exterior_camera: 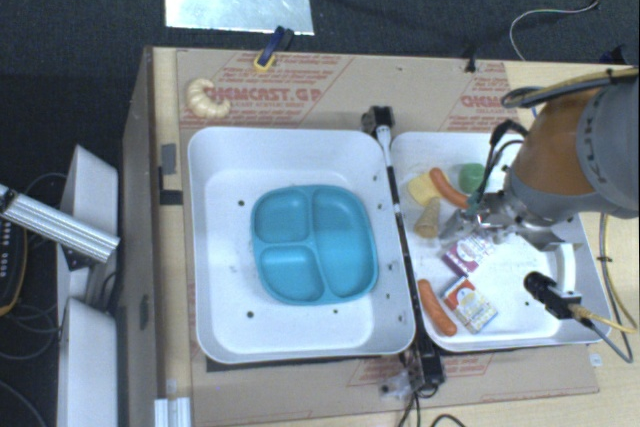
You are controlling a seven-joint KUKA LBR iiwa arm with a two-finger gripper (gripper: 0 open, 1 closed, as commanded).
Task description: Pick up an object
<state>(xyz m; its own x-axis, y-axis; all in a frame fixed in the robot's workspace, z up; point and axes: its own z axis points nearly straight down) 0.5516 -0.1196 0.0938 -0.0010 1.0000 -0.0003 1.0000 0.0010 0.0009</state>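
Partly hidden under its own wrist hardware, the gripper hangs low over the middle of the right bin, and its metal tip blurs into the clutter, so whether it is open or closed cannot be told. Nothing can be seen in its grasp. A purple packet lies just below the tip, possibly touching it; the contact is unclear. A green object at the bin's far side is partly covered by the arm. An orange sausage and a pale yellow piece sit close to the divider wall. A second sausage and a red-and-white packet lie near the front rim. Bare floor shows in the bin's front right part. The left bin holds a blue divided plate with free margin all round. The arm enters from the right, bent downward, cut off at the frame's edge.
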